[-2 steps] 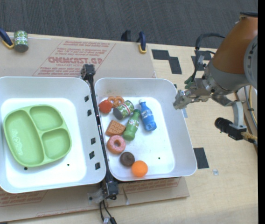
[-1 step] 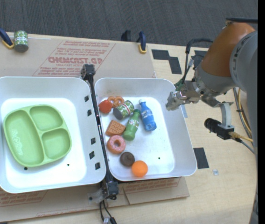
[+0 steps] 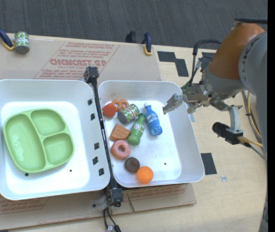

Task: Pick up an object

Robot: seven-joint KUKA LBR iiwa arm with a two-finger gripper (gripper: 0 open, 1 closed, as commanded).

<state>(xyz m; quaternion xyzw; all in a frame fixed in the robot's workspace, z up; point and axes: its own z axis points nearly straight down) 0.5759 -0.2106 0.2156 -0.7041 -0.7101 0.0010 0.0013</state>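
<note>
We see two shallow white bins side by side on a bench covered with printed cardboard (image 3: 86, 57). The left bin (image 3: 2, 178) holds a green divided plate (image 3: 38, 139) with three compartments. The right bin (image 3: 188, 149) holds all the small things, crowded toward its left half: a red tomato-like ball (image 3: 109, 110) with an orange ring (image 3: 120, 104) just beside it at 1 o'clock, a small can (image 3: 129, 113) lying on its side, a green bottle (image 3: 137, 129) and a blue bottle (image 3: 152, 120) both lying down, a waffle-patterned wedge (image 3: 119, 132), a pink-iced doughnut (image 3: 121, 150), a chocolate doughnut (image 3: 131, 165) and an orange ball (image 3: 145, 174) nearest the front wall. The arm comes in from 3 o'clock, and its gripper (image 3: 171, 105) hangs over the right bin's upper right part — nothing shows between its fingers, and whether they are spread or closed we cannot tell from this angle. The blue bottle is the closest thing to it, lying near the gripper at about 8 o'clock; the can and green bottle lie just beyond in the same direction, touching or nearly touching each other. Two blue clamps (image 3: 147, 43) and a second can (image 3: 21, 41) sit along the board's far edge, well apart from the bins.
</note>
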